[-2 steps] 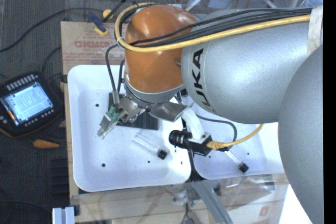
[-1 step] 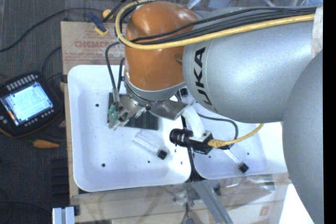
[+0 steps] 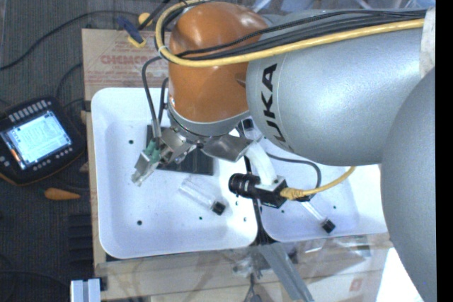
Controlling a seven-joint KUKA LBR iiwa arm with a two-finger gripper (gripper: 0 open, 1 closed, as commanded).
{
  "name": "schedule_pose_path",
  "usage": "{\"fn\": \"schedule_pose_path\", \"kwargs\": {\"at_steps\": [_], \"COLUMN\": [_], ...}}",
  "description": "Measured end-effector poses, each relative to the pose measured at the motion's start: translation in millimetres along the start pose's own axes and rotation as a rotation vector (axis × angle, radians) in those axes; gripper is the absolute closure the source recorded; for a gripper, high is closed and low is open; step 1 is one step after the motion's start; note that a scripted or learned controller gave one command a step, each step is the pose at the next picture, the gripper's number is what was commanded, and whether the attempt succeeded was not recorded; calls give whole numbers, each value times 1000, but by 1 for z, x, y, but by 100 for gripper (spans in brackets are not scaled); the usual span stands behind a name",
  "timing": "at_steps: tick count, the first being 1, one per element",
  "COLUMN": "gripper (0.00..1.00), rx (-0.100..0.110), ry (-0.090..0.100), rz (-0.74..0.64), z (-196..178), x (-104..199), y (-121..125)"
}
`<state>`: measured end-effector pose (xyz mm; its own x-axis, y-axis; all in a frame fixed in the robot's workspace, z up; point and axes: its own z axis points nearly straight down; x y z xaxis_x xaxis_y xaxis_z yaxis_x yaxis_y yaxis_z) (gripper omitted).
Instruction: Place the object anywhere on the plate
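While over the left bin (image 3: pixel 113 223), fingers (image 3: pixel 145 167) obscured.

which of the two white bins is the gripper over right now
The left bin. The gripper hangs over its upper middle; the right bin lies past the central divide, under the arm's body.

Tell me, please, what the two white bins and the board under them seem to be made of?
The left bin and right bin look like moulded plastic: glossy white, rounded rims and corners. The board looks like brown cardboard, matt with faint red print, though that is only likely.
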<state>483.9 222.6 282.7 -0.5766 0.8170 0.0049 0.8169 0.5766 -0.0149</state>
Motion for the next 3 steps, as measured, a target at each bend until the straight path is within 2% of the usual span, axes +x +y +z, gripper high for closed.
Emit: {"fn": "schedule_pose_path", "kwargs": {"at_steps": [1,2,3], "gripper": [100,0,0], "rx": [4,5,-14], "ry": [2,2,-3], "rz": [-2,-2,98], "z": [-7,-7,191], "x": [1,1,-18], "y": [1,1,-9]}}
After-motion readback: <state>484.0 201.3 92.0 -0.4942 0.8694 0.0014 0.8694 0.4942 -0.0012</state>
